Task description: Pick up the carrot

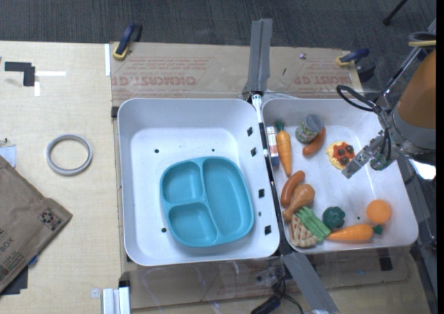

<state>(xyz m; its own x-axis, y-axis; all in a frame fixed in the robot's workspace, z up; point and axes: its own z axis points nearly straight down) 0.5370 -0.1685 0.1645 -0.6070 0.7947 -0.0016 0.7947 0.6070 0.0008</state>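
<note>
Over on the left of the worktop sit a roll of tape and a brown cardboard box, well out of the action. Next, the left bin carries a blue divided tray.

Now the crowded right bin. There are two candidates here: one carrot lies lengthwise just beside the dividing wall, and a second carrot rests along the near edge, with a green vegetable near its tip and an orange near its thick end. That is the first hazard, I reckon: a close-packed target, so a descent could nudge the orange or catch the wrong piece. The wall-side carrot is no easier, since a finger may strike the rim.

Further right, a small pizza toy sits just beside the pincer, which hovers above the bin's far-right part, well apart from both carrots. Whether it is apart or together I cannot tell; nothing is seen between it. A drop here would likely grab the pizza instead.
</note>
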